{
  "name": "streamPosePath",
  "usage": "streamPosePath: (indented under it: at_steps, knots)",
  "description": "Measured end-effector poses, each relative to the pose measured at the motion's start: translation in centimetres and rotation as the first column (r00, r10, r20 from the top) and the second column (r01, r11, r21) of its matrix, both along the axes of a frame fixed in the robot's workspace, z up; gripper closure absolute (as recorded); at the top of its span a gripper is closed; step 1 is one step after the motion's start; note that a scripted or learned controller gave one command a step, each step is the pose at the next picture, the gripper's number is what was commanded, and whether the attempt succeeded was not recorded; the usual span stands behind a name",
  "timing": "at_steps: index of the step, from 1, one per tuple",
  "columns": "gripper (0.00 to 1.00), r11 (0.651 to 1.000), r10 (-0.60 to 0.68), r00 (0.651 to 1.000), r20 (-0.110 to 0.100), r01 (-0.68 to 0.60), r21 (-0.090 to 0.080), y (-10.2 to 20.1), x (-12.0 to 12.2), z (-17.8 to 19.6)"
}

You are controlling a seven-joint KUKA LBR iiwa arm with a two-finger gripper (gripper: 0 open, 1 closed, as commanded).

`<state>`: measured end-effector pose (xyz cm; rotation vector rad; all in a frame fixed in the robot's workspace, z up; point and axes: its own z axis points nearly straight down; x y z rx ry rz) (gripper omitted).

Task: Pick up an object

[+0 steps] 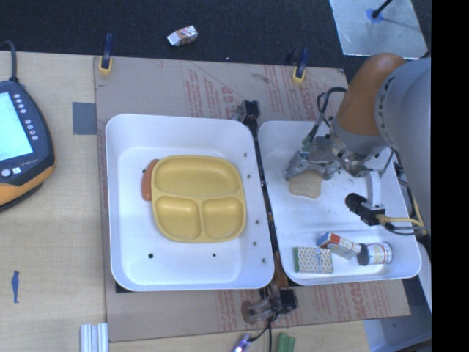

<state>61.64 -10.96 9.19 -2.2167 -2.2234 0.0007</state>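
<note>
The gripper (314, 166) hangs low in the right bin (278, 196), at about 10 o'clock from the bin's middle. It is just over the upper edge of a beige lump (305, 188), which looks like the thing it is going for. Grey metal hides the tips from this slant, so I cannot tell whether the gripper is spread or pressed together, and nothing is seen pinched in it. The lump lies flat on the bin floor, near the left wall but apart from it, with bare white around it. It looks rounded and low, so a good grasp would probably centre over its middle, a touch toward 6 o'clock from where the gripper is. It should then go right down to the floor before squeezing, since a high pinch may slide off the top. The wall at 9 o'clock is the thing to keep clear of. A tube (355, 248) at 5 o'clock and a patterned pad (314, 259) at 7 o'clock lie well apart from the lump and should not interfere. The left bin (117, 196) bears a yellow plate (198, 196).
</note>
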Motion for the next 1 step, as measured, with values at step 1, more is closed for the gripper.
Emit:
streamPosePath:
  at_steps: [1]
  knots:
    - [0.00, 1.000, 0.000, 1.000, 0.000, 0.000, 0.000, -0.11, 3.89, 0.01]
